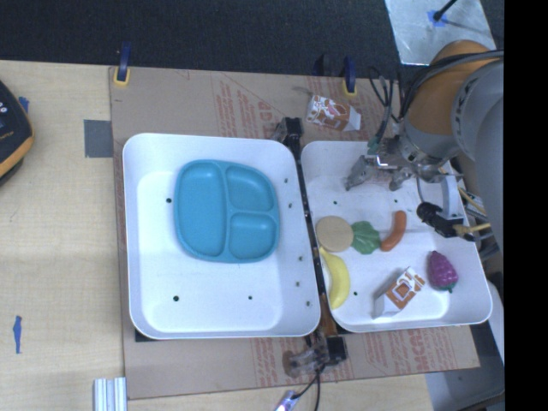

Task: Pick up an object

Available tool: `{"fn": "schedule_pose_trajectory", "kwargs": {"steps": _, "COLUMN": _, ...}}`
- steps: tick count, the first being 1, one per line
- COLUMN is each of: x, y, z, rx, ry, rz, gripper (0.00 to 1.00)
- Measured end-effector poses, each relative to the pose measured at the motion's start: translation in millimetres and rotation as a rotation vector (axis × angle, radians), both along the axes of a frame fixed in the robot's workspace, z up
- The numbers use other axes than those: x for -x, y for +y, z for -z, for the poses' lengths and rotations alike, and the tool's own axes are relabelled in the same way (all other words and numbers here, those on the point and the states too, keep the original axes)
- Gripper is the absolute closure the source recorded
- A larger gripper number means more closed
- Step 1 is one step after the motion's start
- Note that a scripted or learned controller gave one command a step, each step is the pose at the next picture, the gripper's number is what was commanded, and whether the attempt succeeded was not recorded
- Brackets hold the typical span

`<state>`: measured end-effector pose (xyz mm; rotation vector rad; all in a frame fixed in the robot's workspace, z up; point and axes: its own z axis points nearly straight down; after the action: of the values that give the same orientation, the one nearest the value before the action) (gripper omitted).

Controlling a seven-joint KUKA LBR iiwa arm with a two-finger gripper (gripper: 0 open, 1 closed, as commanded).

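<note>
The right bin point(342, 157) holds a tan round cookie point(334, 233), a green leafy piece point(366, 237), an orange sausage point(393, 230), a yellow banana point(337, 278), a purple grape bunch point(442, 271) and a small white and orange carton point(401, 290). My gripper point(375, 176) hangs over the bin's far side, above bare floor and apart from all the toys. Its two grey fingers point(356, 176) stand spread with nothing between them.
The left bin point(145, 255) carries a blue divided plate point(227, 210). A small snack packet point(332, 113) lies on the cardboard behind the right bin. The grey arm with its orange band point(458, 67) comes in over the right bin's far right corner.
</note>
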<state>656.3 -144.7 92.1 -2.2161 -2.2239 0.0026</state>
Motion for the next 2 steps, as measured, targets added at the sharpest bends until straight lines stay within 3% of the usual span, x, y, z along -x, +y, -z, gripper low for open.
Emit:
{"fn": "schedule_pose_trajectory", "kwargs": {"steps": 1, "x": 38, "y": -36, "z": 0, "rx": 0.001, "ry": 0.001, "rz": 0.001, "gripper": 0.0}}
{"fn": "schedule_pose_trajectory", "kwargs": {"steps": 2, "x": 85, "y": -27, "z": 1, "rx": 0.001, "ry": 0.001, "rz": -0.002, "gripper": 0.0}}
